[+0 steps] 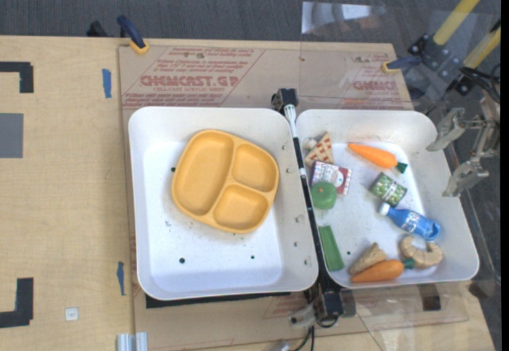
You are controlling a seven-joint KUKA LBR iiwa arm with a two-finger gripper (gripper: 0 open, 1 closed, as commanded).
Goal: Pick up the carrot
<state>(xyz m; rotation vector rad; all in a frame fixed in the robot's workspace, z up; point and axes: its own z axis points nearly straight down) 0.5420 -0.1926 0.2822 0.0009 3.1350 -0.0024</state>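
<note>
Fingers (444, 133) stand spread and empty at the right bin's (413, 125) right rim, so the approach is barely begun; next they must reach left and drop astride the green-topped carrot (374, 154) lying near the juice box (388, 189).

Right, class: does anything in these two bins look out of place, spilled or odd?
Nothing looks spilled or broken. The yellow divided plate sits askew in the left bin. One oddity: the right bin holds two carrots, one near its far side, another at its near edge.
</note>
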